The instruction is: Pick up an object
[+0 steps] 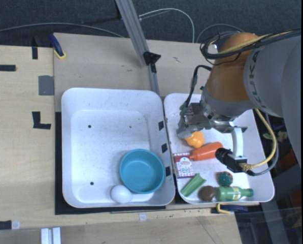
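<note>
The tool (188,131) is down in the right bin (260,184), sitting right over a small orange piece (196,139); whether it is spread or pinching, I cannot tell. Just beside lies an orange bottle (208,151), with a green bottle (232,192) and a small card (182,165) nearer the front. In the left bin (85,105), a blue bowl (140,170) touches a white ball (121,193).

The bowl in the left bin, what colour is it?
The bowl is blue, seen plainly in the camera view.
</note>
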Controlling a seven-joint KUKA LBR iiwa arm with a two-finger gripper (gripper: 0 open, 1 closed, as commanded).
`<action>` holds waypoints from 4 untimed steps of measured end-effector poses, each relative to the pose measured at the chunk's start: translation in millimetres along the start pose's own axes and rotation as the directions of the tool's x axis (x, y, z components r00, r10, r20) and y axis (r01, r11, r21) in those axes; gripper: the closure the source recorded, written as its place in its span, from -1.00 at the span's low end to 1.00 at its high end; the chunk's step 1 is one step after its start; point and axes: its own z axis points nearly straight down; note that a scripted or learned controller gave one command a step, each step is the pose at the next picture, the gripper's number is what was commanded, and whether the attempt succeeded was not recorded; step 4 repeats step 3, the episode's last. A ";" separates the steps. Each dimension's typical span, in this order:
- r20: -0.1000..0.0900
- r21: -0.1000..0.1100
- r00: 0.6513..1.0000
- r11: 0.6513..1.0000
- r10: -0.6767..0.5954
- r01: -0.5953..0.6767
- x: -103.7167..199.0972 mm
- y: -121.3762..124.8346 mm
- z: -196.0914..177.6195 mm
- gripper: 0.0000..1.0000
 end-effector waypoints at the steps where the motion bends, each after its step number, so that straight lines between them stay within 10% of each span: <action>1: 0.001 0.001 1.000 1.000 0.000 0.000 52.5 9.0 10.0 1.00; 2: 0.000 -0.001 1.000 1.000 -0.001 0.001 103.8 14.9 -4.9 1.00; 3: 0.003 0.000 1.000 1.000 0.005 -0.005 99.8 14.7 -4.3 -1.00; 4: 0.003 0.000 1.000 1.000 0.005 -0.005 99.8 14.7 -4.3 -1.00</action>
